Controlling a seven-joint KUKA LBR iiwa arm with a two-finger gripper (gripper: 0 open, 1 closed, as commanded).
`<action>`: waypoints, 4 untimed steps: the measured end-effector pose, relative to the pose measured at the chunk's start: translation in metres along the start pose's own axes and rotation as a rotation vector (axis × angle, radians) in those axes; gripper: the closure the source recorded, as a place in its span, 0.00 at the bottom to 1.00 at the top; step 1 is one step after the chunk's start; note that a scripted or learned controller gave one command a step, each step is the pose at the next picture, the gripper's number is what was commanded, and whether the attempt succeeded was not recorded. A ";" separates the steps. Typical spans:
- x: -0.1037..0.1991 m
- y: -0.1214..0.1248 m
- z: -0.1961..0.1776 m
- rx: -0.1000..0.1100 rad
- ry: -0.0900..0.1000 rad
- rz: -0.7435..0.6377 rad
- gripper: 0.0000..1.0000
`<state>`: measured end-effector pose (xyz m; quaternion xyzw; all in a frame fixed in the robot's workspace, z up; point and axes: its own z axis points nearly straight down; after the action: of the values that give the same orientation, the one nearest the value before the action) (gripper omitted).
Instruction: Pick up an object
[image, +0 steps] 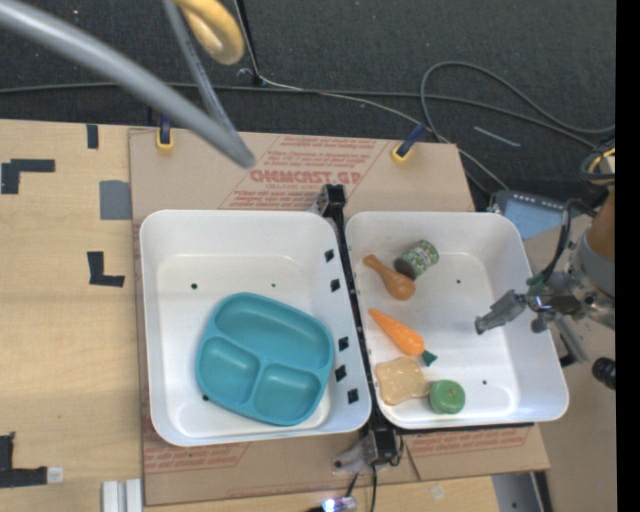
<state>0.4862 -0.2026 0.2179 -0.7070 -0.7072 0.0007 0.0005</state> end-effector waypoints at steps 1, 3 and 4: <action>0.010 0.002 0.059 0.004 0.002 -0.001 0.00; 0.009 0.003 0.133 -0.002 -0.002 0.000 0.00; 0.009 0.003 0.122 -0.005 -0.004 0.000 1.00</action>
<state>0.4894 -0.1938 0.0962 -0.7070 -0.7072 0.0004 -0.0030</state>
